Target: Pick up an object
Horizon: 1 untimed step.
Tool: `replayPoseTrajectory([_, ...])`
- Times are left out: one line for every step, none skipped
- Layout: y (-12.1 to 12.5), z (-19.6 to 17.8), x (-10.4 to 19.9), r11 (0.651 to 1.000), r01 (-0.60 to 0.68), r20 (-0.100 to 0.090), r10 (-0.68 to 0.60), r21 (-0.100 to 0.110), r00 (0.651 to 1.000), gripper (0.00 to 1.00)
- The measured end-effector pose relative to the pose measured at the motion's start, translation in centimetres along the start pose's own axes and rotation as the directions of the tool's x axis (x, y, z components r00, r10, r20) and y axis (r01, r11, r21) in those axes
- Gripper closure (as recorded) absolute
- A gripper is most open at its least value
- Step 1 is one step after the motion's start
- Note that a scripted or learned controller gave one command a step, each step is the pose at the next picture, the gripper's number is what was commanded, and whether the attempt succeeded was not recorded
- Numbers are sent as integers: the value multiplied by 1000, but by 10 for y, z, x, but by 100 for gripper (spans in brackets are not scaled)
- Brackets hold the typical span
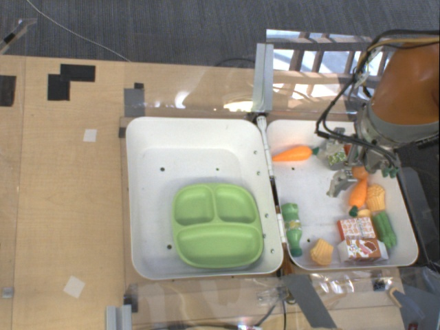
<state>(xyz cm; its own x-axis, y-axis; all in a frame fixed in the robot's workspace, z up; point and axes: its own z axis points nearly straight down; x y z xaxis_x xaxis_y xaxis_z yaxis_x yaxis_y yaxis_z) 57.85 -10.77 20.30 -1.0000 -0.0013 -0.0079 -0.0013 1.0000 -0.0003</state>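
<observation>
In the right bin (302,136), the gripper (346,176) hangs low over the toys, just above a small orange carrot (358,192); whether its jaws are parted or clenched cannot be told. Right of that carrot sits a yellow corn piece (375,198), and below it a red-and-white carton (359,239) beside a green cucumber (385,229). A larger carrot (293,154) lies up and left of it, a green bottle (291,227) at the bin's left wall. The left bin (148,150) holds a green divided plate (216,225).
</observation>
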Motion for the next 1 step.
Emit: replayPoseTrajectory([-24,105,24,992,125,6,-125,2,992,0])
